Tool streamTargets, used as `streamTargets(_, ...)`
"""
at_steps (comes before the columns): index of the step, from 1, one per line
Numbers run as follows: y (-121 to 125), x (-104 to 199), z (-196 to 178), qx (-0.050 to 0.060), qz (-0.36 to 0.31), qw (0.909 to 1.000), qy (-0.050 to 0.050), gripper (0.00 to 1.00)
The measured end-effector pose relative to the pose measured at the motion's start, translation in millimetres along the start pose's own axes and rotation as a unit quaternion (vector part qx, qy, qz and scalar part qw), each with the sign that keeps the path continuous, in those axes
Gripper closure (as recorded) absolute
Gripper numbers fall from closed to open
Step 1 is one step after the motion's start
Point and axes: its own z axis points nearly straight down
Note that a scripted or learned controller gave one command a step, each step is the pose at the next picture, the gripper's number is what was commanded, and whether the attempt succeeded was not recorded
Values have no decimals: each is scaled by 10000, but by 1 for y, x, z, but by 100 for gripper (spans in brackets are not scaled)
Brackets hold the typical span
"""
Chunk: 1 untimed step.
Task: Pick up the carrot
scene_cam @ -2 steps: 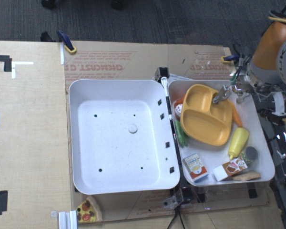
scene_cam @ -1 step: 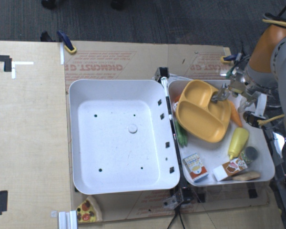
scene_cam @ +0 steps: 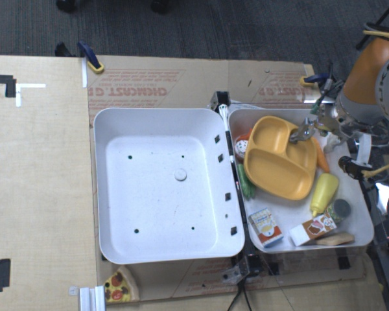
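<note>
Carrot (scene_cam: 322, 159) lies in the right bin (scene_cam: 361, 203), a thin orange strip along the right rim of the yellow divided plate (scene_cam: 280, 158), mostly hidden by that rim. Plate sits tilted near the bin's far-left part. Gripper (scene_cam: 306, 130) is just above the plate's far-right edge, near the carrot's upper end; whether it is spread or pinched cannot be told from this angle, and nothing is seen between its tips. Yellow mustard bottle (scene_cam: 323, 194) lies just below the carrot, beside the plate. Green vegetable (scene_cam: 246, 183) runs along the plate's left side. Small carton (scene_cam: 266, 227) and red-and-white box (scene_cam: 314, 229) rest near the bin's front wall, with a wooden piece (scene_cam: 338, 240) beside the box. Left bin (scene_cam: 110, 193) stands alongside. Pizza slice toy (scene_cam: 119, 286) lies on the bench in front.
</note>
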Motion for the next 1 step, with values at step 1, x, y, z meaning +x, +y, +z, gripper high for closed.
streamTargets(1,0,-7,-16,34,-2,10000,-70,100)
